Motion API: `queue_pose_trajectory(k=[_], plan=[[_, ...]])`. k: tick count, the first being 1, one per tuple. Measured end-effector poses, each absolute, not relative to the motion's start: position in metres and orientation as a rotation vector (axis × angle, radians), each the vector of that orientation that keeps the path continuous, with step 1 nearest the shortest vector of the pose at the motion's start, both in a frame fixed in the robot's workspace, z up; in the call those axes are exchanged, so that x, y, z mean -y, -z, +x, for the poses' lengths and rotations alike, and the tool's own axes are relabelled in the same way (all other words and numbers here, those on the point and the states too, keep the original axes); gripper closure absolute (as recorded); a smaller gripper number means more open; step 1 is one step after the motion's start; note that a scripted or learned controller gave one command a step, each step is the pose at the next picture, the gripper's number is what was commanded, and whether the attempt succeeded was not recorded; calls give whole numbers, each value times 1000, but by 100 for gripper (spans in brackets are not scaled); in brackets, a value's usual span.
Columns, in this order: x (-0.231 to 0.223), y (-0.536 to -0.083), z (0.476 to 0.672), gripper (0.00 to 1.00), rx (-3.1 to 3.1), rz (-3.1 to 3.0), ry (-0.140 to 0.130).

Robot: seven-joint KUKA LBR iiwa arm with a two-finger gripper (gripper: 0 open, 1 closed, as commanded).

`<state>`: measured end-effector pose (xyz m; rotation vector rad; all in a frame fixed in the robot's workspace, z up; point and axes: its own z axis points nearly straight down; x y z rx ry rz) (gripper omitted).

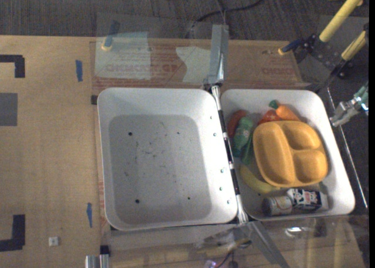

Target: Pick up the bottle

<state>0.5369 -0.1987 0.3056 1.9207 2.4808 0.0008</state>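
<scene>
The bottle (295, 200) lies on its side at the lower edge of the right bin (341, 161), just below a yellow divided plate (290, 152), with a banana (255, 180) to its upper left. A green packet (242, 134) and a carrot (286, 111) sit near the plate's upper left. The left bin (111, 161) lies beside it.

Bottle (295, 200) lying in right bin (340, 161), near front wall.
</scene>
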Motion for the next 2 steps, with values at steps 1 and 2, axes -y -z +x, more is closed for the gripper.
queue_pose_trajectory(k=[1, 2], plan=[[224, -371, 509, 100, -2657, 1662, 0], [176, -289, 520, 100, -2558, 1819, -1]])
